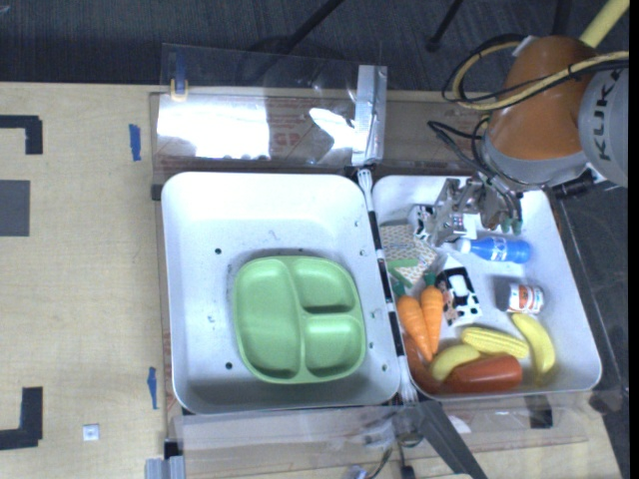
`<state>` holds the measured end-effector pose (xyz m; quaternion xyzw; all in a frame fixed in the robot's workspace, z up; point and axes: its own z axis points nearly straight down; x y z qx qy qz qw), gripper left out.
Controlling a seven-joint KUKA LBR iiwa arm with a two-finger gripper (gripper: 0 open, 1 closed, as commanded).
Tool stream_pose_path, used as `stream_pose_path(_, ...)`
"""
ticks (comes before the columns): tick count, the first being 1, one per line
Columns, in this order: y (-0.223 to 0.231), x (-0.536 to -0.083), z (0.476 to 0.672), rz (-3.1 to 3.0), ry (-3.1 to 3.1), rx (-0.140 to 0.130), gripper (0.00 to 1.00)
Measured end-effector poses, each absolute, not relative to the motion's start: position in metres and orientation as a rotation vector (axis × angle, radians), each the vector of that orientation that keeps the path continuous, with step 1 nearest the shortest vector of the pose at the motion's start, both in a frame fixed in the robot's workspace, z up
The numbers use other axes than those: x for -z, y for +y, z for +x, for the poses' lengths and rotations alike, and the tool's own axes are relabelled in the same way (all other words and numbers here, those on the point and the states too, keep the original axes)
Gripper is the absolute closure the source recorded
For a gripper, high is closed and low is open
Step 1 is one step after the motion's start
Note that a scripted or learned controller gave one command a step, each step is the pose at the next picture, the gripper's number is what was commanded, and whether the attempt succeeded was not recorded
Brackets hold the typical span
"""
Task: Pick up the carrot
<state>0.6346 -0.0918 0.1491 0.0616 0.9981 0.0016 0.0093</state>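
Carrot [421,319]: lower left of right bin [574,297], beside the divider, untouched; tool [461,208] hovers at bin's upper middle, finger state indiscernible; step: approach, next needs descent toward frame's lower left.

One fixed overhead camera, slanted down on both white bins [190,267] (moderately near)

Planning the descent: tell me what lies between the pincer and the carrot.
In the camera view, a small black-and-white toy lies between the pincer and the carrot, beside the carrot's top.
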Motion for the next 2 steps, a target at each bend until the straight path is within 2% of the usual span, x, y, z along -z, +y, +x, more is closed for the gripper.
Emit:
stream_pose_path(1, -0.092, -0.149, 0.635, 0.192, 3.117, -0.005, 0.00)
stream_pose_path(2, -0.104, -0.126, 0.555, -0.216, 3.132, -0.002, 0.00)
